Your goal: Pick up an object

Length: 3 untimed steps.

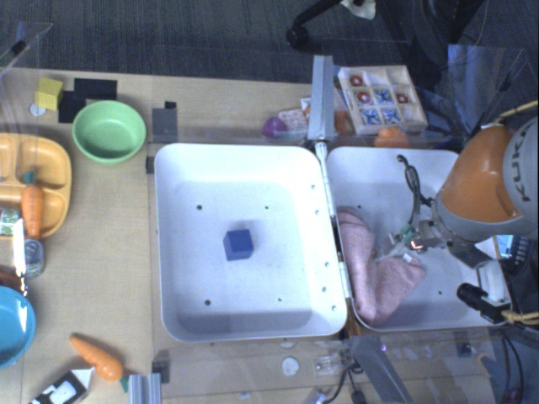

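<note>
Gripper [408, 247] low in the right bin [438, 305], touching the pink cloth [375, 276] just at its left, finger state impossible to tell, blue cube [238, 243] well apart leftward in the left bin [194, 310]

Even, fairly bright light falls from above on the worktop [109, 251]. The two white bins [210, 183] look slightly washed out, with a soft grey shadow along the left bin's near wall. The blue block [239, 243] casts almost none. Detail is soft and grainy throughout, and the dark floor [168, 15] stays dim.
</note>
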### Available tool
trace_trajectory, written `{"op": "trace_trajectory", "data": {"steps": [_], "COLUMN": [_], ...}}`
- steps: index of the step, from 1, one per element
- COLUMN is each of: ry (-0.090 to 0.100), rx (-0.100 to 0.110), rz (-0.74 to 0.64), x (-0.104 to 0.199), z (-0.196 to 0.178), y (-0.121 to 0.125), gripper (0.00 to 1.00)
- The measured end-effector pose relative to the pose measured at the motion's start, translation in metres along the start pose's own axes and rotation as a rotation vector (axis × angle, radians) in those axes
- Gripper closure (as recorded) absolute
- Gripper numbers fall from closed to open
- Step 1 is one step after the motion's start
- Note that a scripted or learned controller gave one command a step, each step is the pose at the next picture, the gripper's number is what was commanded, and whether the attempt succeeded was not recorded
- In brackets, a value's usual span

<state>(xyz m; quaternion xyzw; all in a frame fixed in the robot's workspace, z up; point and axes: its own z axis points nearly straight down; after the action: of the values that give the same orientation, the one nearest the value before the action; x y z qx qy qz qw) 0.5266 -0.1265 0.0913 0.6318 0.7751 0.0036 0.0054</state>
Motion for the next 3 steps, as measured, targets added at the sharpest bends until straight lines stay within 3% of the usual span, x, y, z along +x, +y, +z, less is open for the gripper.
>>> {"op": "trace_trajectory", "data": {"steps": [1,2,3], "ry": [-0.003,-0.009,0.0], "rx": [-0.007,-0.018,0.0], "rz": [-0.021,-0.022,-0.47], "x": [0.036,0.035,0.051], "z": [0.0,-0.013,-0.095], "y": [0.002,0.006,0.063], "gripper": [0.0,1.0,1.0]}}
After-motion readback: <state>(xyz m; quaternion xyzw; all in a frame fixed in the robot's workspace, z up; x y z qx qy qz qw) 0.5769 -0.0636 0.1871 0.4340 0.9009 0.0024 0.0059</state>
